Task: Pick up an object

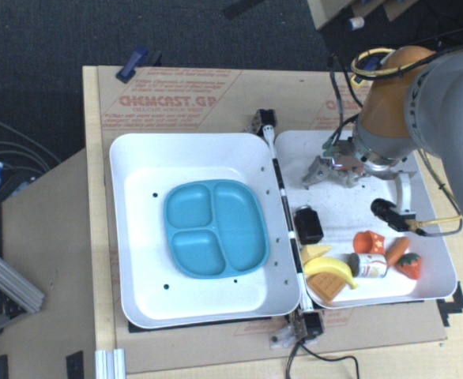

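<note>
Even, diffuse overhead light reaches you here, with a cool bluish cast. The left white bin [137, 235] reads brightest, close to washed out along its floor, yet without hard glare. Shadows are soft and short: note the faint one under the blue plate [216, 227]. The dark floor in the upper left of the frame falls off to dim. Detail is moderately soft throughout, and the arm [445, 93] at upper right looks blurred.

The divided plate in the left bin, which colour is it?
Light blue; the divided plate shows best in the camera view.
</note>
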Tool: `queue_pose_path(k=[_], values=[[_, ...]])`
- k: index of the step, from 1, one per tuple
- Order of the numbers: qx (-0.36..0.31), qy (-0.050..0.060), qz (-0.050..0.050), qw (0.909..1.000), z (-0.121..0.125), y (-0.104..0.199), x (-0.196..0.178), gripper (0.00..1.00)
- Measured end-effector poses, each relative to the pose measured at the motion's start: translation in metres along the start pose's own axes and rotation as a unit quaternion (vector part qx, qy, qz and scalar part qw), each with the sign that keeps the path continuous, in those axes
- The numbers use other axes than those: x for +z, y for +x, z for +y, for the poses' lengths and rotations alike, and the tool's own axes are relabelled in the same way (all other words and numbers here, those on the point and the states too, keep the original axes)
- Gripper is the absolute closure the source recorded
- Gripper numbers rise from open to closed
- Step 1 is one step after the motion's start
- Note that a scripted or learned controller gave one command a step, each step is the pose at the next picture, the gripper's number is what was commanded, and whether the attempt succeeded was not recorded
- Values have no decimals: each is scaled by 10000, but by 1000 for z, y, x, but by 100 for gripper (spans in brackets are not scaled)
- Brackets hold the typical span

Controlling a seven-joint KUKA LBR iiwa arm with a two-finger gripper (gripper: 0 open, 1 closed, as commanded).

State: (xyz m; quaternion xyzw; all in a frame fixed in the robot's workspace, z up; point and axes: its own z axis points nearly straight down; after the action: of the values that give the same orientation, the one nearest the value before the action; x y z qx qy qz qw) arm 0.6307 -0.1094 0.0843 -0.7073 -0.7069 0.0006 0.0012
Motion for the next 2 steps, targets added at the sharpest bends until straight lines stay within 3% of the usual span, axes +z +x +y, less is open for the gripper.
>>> queue_pose_path(k=[1,2], values=[[3,-9,1,10000,1,0,-11,100],[5,-7,2,10000,1,0,-10,0]])
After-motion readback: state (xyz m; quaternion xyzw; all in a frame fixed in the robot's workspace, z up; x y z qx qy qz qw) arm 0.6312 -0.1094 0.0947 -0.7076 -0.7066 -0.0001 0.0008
